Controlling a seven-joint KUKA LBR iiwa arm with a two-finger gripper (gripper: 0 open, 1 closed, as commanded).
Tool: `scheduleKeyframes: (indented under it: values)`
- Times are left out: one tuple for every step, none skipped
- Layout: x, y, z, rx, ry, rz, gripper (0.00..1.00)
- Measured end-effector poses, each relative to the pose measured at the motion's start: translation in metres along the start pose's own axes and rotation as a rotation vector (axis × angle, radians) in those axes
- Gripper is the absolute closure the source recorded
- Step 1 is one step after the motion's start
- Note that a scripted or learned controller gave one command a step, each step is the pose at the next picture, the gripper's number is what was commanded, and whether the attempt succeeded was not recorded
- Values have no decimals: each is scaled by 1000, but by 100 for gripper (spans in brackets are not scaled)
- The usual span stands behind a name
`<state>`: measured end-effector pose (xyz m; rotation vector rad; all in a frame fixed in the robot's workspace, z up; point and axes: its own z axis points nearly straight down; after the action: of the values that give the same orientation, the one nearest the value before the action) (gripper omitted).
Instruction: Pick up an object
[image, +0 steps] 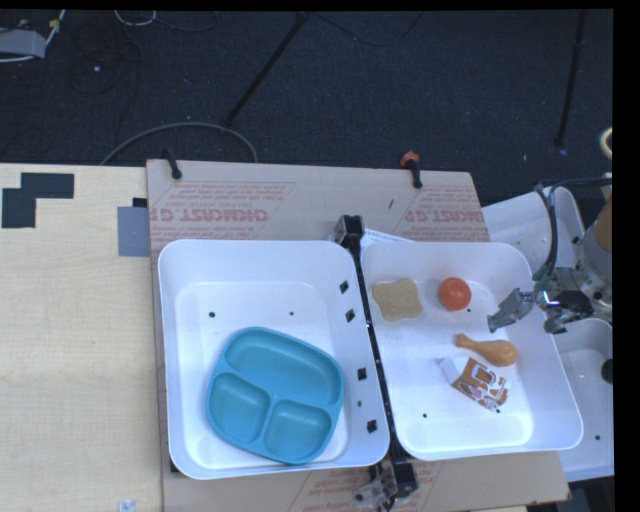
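Four small things lie in the right white plastic bin (545, 420): one beige square sponge (397, 298), one round orange ball (454, 293), one tan toy drumstick (488, 349) and one flat brown-white packet (480, 384). The left white bin (180, 300) has one blue divided plastic tray (274, 394). The grey two-finger claw (530, 311) stands spread at the right bin's right wall, pinching nothing. If it descends there, it may hit the wall; the ball may roll away, and the flat packet may slip.
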<state>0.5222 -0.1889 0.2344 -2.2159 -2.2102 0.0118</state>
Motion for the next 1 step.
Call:
scheduleKeyframes:
  values:
    - [0,2,-6,-11,-2,-3,0]
